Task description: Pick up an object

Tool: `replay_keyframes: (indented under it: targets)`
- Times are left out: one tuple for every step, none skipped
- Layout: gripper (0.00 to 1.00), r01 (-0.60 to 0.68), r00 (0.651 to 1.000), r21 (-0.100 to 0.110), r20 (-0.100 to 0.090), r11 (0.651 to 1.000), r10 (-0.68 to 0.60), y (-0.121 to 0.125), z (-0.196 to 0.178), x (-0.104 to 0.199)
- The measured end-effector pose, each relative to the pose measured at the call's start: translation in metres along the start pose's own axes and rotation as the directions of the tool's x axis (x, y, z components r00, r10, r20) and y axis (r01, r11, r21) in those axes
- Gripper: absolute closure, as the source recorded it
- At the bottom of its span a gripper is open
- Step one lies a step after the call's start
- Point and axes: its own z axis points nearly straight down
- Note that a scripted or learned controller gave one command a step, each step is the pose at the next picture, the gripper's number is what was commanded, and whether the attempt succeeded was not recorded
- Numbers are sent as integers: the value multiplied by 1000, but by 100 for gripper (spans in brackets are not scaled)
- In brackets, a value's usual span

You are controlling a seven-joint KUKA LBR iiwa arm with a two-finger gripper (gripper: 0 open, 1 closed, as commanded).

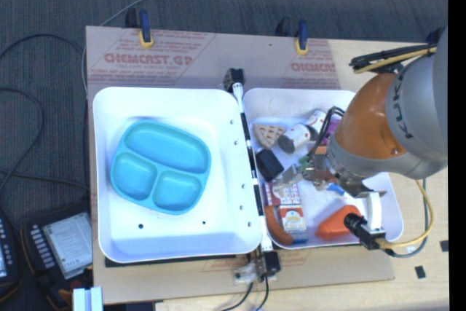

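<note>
Over cluttered right bin (393, 226), hand (309, 170) seemingly near black block (268, 163).

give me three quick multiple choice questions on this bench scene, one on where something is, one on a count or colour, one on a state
1. Where does the light blue plastic divided tray lie?
A. in the left white bin
B. in the right white bin
C. on the floor

2. How many compartments does that tray have?
A. two
B. three
C. five

3. How does the grey robot arm with an orange band stand?
A. over the left bin
B. off the bench
C. reaching over the right bin's clutter

Key: 1 A, the tray sits alone inside the left bin. 2 B, one long section and two smaller ones show. 3 C, the orange band hangs above the right bin's small objects.
</note>
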Motion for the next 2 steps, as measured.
replay_keyframes:
  targets:
    - [100, 0, 1000, 0, 0, 1000, 0, 1, -10, 0]
    - [100, 0, 1000, 28, 8, 1000, 0, 92, -17, -10]
